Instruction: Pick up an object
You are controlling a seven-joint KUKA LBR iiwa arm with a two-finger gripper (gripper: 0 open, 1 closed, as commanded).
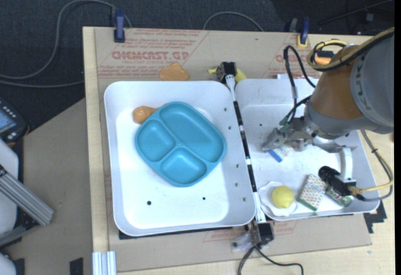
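Blue and small, an object [276, 155] lies in the right bin [257, 104] just under the lowered hand [283, 140] (whether it grips anything I cannot tell), near a yellow ball [282, 196].

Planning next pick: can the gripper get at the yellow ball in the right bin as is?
Probably yes. The yellow ball sits uncovered near the right bin's front corner, the gripper just above it. The bin wall beside it may crowd the approach.

one fixed camera looks down at a slant (from above) on both bins [119, 142].
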